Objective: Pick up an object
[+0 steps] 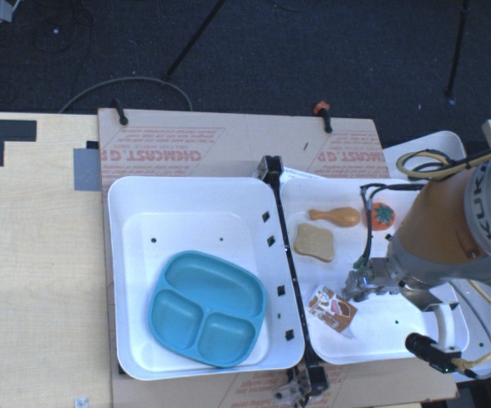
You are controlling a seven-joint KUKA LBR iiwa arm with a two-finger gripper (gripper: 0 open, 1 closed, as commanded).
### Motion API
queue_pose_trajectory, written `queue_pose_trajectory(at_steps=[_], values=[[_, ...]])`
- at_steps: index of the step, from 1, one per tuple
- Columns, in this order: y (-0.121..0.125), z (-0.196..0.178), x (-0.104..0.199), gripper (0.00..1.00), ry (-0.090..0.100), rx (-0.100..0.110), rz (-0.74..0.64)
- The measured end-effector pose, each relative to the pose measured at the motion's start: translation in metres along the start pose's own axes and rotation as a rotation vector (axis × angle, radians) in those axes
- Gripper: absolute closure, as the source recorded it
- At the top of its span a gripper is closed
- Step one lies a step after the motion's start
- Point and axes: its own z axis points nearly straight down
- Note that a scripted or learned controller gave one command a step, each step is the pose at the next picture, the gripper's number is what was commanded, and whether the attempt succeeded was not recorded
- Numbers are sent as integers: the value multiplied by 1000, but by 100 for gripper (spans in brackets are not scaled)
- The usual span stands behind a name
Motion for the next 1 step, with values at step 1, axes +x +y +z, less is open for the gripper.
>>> queue_pose_trajectory(at_steps=[1], values=[[4, -42, -1, 100, -11, 12, -3]])
